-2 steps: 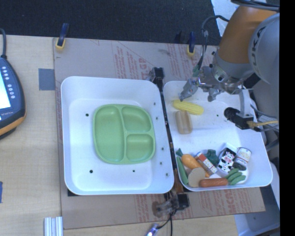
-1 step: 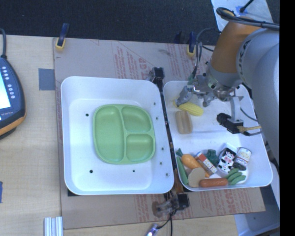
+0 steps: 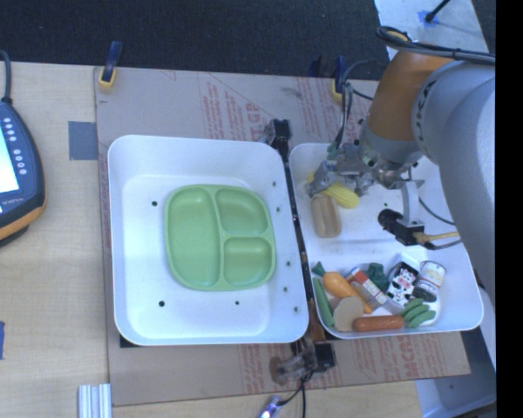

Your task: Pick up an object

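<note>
Wooden worktop with a sheet of cardboard laid over it, and two shallow white bins sitting side by side on that. Left bin has a green divided plate in the middle and nothing else going on. Right bin is where the action is: a heap of toy food piled at the near end, including an orange carrot, a sausage and a small cow figure. Up at the far end there's a yellow piece and a tan cylinder lying touching each other.

The arm comes in from the right, and the hand is down low in the right bin's far end, right on top of the yellow piece. Can't tell if it's grasping anything or not, that bit is just a dark clutter from this angle.

My read is it's at the reach/grab step, going for the yellow piece or maybe the cylinder beside it. Next it'd need to close squarely on just one of them and lift straight up. With the two touching, I'd guess there's a fair chance of a nudge instead of a proper grab.
</note>
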